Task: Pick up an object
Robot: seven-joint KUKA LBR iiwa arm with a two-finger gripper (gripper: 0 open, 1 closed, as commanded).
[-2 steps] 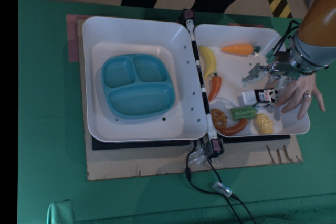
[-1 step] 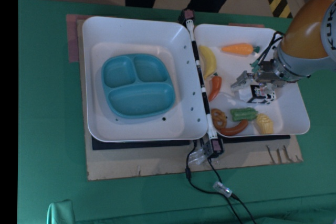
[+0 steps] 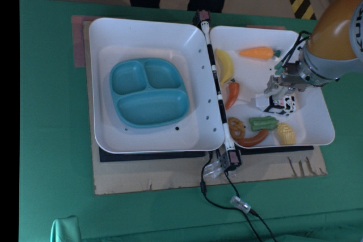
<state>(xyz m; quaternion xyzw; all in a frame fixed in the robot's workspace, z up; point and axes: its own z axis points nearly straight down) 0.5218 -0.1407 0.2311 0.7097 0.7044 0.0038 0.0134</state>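
The fingers (image 3: pixel 279 98) are low in the right bin (image 3: pixel 317 122), right over a black-and-white spotted toy (image 3: pixel 285 105); whether they grip it or how far they spread, I cannot tell. Just beyond them lie a green pepper (image 3: pixel 263 122) and corn cob (image 3: pixel 285 133). A shallow, off-centre pinch could let the toy slip or nudge those neighbours.

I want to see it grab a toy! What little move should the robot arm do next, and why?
Probably a short, straight drop. The gripper hangs in the right bin, just above the black-and-white spotted toy, and nothing is visibly held. The green toy and yellow corn lie close by, so a sideways drift might knock them instead.
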